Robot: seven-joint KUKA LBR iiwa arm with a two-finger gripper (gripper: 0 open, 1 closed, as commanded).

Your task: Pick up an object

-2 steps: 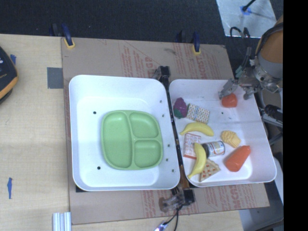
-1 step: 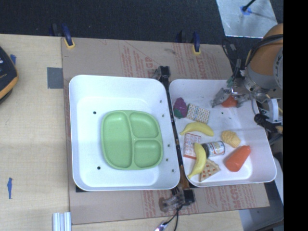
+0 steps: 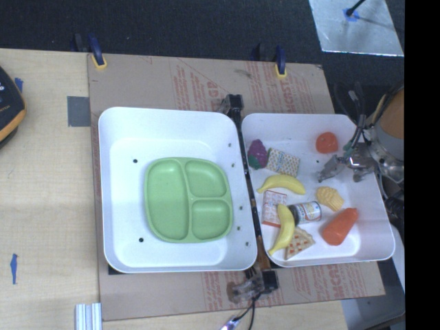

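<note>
The right bin [image 3: 371, 249] holds several toy foods: a red tomato [image 3: 326, 142], purple grapes [image 3: 257, 152], a checkered cracker [image 3: 283, 161], two bananas [image 3: 281, 183] [image 3: 284, 227], a small jar [image 3: 306, 212], a pizza slice [image 3: 299, 241], a yellow corn piece [image 3: 330, 198] and an orange-red carrot [image 3: 339, 226]. My gripper [image 3: 342, 172] hangs over the bin's right part, just below the tomato and above the corn piece. Its fingers are spread open with nothing between them.
The left bin [image 3: 117, 150] holds a green divided plate [image 3: 187, 199]. A red-and-white card [image 3: 273, 203] lies under the bananas. The arm's orange band [image 3: 392, 115] comes in from the right. A yellow-black device [image 3: 8, 105] sits at the bench's far left.
</note>
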